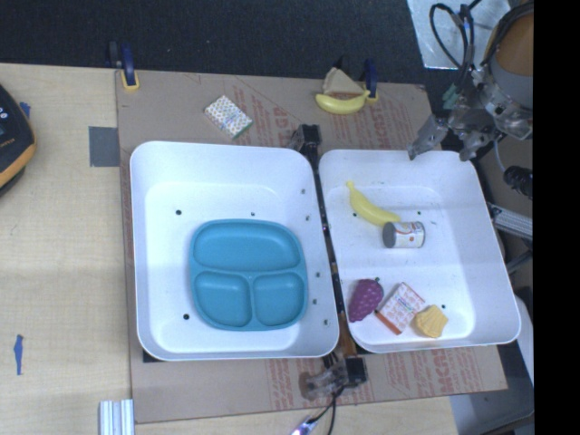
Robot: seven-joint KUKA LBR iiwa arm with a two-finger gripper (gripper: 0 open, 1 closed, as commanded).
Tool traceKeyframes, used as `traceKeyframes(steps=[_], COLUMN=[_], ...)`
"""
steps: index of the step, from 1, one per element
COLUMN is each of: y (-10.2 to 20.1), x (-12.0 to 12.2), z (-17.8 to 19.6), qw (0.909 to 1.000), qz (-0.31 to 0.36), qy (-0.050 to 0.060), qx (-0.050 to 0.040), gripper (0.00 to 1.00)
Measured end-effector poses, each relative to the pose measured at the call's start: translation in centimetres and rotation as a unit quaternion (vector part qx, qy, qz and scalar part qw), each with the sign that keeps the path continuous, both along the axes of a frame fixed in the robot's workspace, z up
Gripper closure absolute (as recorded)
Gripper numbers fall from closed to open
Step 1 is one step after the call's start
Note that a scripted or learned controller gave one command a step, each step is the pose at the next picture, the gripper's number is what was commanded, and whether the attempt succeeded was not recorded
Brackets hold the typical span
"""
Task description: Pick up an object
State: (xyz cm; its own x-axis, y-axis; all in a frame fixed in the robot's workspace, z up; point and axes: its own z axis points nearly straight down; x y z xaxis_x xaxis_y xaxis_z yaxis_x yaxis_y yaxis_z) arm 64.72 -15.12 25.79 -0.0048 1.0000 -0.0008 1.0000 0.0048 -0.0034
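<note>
The arm is cut off at the camera view's right edge, its tool hovering over the right bin's far rim with fingers spread, nothing between them. In that bin a banana touches a small can mid-floor; purple grapes, a red-and-white packet and a yellow piece, hard to identify, crowd the near edge. The far right stretch lies bare.

Arm cut off at right edge
</note>
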Motion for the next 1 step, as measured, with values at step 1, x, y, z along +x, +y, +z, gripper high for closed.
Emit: traceKeyframes(steps=[1], y=[2.08], x=[0.87], z=[-16.65], qw=[1.0], qz=[0.001], qy=[0.0], qx=[-0.0001], gripper=[0.0])
